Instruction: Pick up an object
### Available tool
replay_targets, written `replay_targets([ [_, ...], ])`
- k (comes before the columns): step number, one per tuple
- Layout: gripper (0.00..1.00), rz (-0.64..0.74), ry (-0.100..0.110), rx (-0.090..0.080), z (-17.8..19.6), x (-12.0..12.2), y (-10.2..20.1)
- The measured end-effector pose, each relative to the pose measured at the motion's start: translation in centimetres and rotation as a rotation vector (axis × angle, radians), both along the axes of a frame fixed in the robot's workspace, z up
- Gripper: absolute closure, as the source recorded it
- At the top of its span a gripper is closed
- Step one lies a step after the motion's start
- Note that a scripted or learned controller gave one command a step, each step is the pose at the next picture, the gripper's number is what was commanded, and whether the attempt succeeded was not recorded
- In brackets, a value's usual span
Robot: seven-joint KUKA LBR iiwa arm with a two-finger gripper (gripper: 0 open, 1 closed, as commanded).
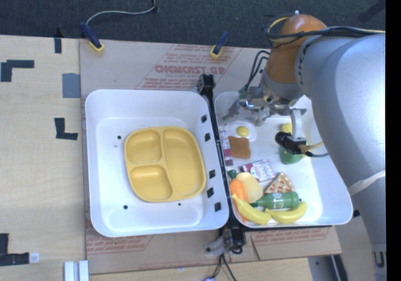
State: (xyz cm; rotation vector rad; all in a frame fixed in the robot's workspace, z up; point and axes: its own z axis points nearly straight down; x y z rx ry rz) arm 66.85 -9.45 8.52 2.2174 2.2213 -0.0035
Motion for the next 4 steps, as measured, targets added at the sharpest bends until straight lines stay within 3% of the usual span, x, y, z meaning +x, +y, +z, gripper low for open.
replay_targets([
  [4,0.00,-0.001,0.000,0.000,0.00,0.01,0.01],
])
